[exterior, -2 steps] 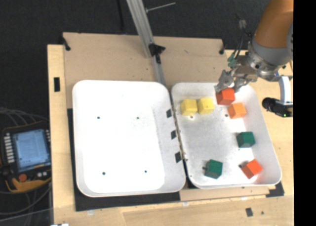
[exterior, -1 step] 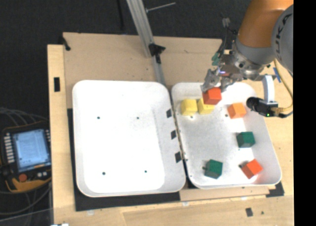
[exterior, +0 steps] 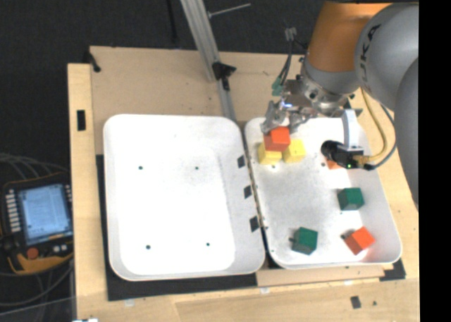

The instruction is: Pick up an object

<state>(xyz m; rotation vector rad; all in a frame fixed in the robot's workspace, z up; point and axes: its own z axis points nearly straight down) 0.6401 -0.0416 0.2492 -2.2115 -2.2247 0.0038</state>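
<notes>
My gripper [exterior: 282,127] hangs over the far left corner of the right bin [exterior: 320,261]. An orange block [exterior: 278,137] sits between its fingertips, and the gripper is shut on it. The block hangs partly in front of a yellow block [exterior: 269,156]; a second yellow block [exterior: 295,151] lies just to the right. Two green blocks [exterior: 350,199] [exterior: 304,240] and another orange block [exterior: 359,240] lie nearer the front of the same bin.
The left bin [exterior: 169,194] lies beside the right one, its rim touching it. A slanted metal bar [exterior: 201,25] rises behind the bins. A black cable fitting [exterior: 340,151] hangs off the wrist over the right bin. A handheld controller [exterior: 39,215] rests at the far left.
</notes>
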